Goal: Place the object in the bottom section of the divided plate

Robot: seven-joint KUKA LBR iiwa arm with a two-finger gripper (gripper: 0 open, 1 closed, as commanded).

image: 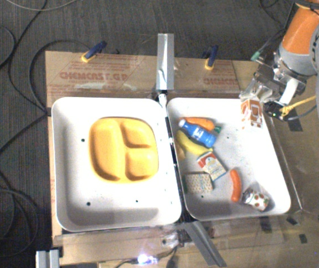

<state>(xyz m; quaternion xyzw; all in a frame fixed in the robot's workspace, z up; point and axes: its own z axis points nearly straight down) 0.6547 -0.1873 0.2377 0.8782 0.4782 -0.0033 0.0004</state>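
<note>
The gripper (254,104) hangs at two o'clock over the right bin (279,166), clamped on a small carton (251,113), lifted so it can go to the yellow divided plate (124,148) at nine o'clock

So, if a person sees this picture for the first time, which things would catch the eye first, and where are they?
Probably the yellow divided plate, lying alone in the left white bin. Next, the right bin, with its clutter: a blue bottle across a banana, an orange sausage near the lower edge. Then the gripper at the right bin's upper right corner, with a small orange-and-white carton at its tip.
</note>
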